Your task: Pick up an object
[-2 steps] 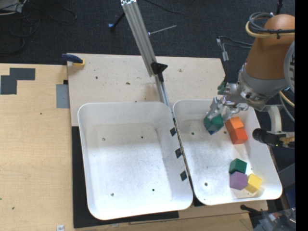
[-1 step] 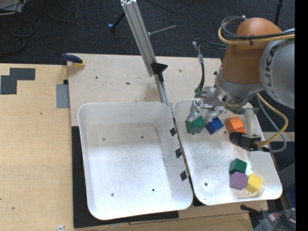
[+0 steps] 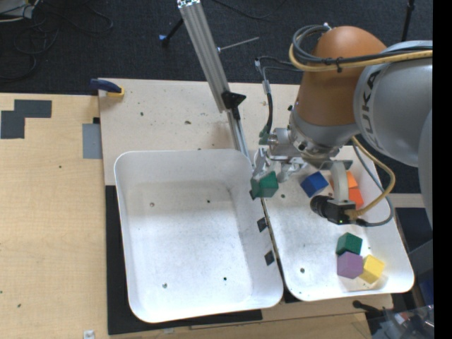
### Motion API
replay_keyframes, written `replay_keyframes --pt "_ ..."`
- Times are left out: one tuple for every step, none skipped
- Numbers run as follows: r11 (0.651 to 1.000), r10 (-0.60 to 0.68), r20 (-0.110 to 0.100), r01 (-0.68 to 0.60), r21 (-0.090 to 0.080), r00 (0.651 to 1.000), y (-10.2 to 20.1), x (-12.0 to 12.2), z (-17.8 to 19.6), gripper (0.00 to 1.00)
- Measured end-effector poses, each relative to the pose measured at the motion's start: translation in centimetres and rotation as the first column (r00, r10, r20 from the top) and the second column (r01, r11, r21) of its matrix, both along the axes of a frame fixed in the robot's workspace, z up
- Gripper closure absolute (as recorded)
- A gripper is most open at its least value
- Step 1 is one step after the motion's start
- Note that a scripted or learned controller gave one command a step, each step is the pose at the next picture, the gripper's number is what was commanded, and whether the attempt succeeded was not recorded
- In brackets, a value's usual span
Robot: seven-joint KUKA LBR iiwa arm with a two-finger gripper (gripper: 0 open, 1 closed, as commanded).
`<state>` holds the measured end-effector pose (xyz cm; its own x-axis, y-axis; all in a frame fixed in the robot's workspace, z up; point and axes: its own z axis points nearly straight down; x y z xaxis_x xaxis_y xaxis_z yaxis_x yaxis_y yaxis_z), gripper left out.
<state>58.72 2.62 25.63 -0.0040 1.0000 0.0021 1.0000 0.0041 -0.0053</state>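
Note:
My gripper hangs over the ridge where the two white bins meet, near their far end. A dark green block sits between its fingers, lifted a little above the bin floor, and the gripper is shut on it. In the right bin lie a blue block, an orange block, a second green block, a purple block and a yellow block.
The left bin has a bare speckled floor. A slanted aluminium bar rises behind the bins, close to the gripper. The arm's big grey and orange body overhangs the right bin's far side, with cables looping beside it.

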Motion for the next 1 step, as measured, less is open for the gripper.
replay_keyframes --pt "1.000 0.001 -0.001 -0.001 0.000 1.000 5.83 -1.16 -0.17 1.00"
